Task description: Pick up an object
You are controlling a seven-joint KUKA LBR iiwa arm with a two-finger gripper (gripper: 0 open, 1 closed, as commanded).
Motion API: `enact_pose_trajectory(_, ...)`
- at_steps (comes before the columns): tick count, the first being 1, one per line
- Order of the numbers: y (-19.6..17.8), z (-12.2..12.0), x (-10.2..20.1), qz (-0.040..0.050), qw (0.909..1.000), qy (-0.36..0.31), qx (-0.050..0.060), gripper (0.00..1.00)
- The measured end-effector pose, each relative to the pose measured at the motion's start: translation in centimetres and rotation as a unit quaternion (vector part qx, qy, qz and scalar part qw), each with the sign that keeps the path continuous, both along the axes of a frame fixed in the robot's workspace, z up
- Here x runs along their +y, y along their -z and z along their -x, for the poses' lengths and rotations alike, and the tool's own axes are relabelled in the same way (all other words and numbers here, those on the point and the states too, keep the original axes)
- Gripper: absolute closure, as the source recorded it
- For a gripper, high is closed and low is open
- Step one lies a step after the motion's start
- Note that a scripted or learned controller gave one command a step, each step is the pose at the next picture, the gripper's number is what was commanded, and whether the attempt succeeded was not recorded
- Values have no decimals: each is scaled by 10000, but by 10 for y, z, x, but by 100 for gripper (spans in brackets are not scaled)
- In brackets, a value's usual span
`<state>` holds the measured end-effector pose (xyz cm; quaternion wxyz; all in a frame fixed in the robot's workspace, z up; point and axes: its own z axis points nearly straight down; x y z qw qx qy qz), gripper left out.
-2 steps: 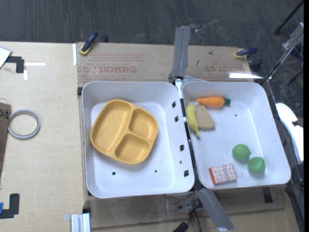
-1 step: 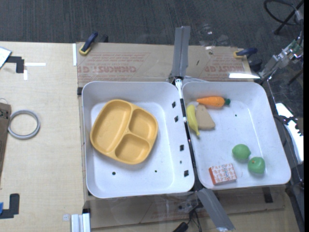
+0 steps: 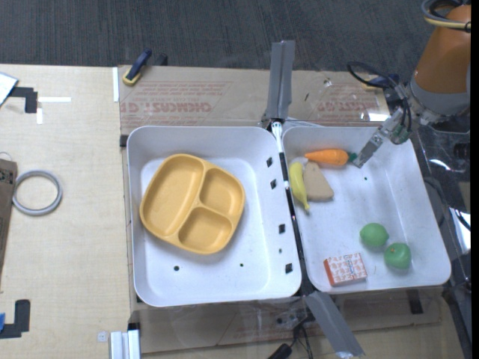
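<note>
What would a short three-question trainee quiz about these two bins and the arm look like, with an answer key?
1. True or false: the yellow divided plate lies in the same bin as the banana.
2. Multiple choice: which item is nearest the gripper? A) the carrot B) the small red-and-white box C) the tape roll
3. Fill in: the right bin holds ___ green round fruits near its front right corner.

Key: 1 false, the plate is in the left bin. 2 A. 3 two, the second beside the first.
</note>
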<state>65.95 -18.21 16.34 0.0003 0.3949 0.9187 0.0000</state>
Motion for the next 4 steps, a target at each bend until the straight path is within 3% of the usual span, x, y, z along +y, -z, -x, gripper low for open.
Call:
enact_pose_trajectory(1, -10, -1, -1, 3, 10000, 20, -18, 100)
enact_pose_trajectory(2, -128, 14, -41, 10, 9959, 904, -8, 100)
enact_pose_trajectory(3, -186, 0, -40, 7, 9913, 1314, -5, 100)
enact_pose_trajectory(4, -277, -1, -40, 5, 9890, 1477, 0, 100)
